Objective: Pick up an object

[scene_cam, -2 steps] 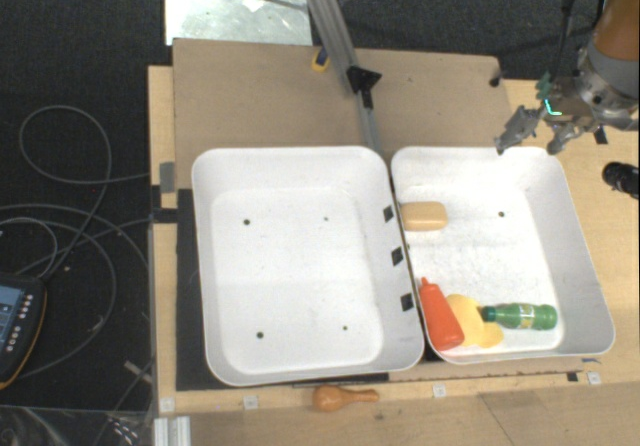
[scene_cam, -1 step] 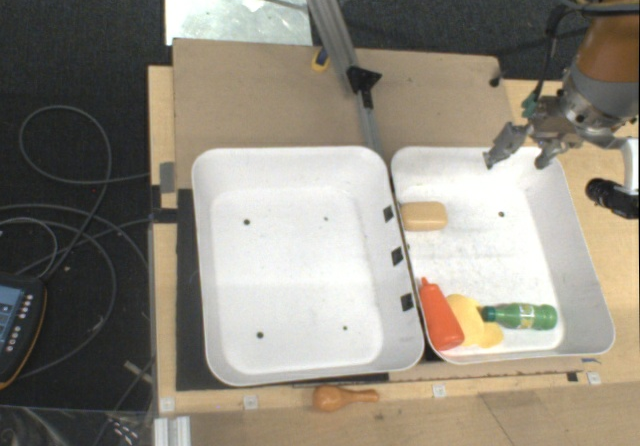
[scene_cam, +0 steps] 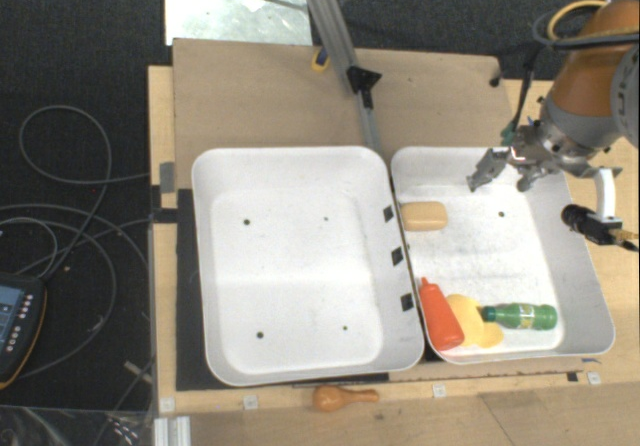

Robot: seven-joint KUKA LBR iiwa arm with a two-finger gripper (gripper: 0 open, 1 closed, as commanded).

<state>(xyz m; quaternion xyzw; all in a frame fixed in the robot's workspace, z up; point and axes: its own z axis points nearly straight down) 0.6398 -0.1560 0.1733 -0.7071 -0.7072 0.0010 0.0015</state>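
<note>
Two shallow white bins: left bin, right bin.

In the right bin, four items:
- one tan block, upper left of that bin
- one red-orange bottle, lower left
- one yellow piece beside it
- one green bottle, lower right

One orange-brown wooden piece on the bench, bottom centre of frame.

One handheld controller, left edge.

Robot lab: bench, tripod leg, floor cables.

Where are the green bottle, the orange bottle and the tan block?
green bottle (scene_cam: 520, 315), camera view, label at mid-body.
orange bottle (scene_cam: 440, 316), camera view, middle of body.
tan block (scene_cam: 424, 216), camera view, top face.
</note>
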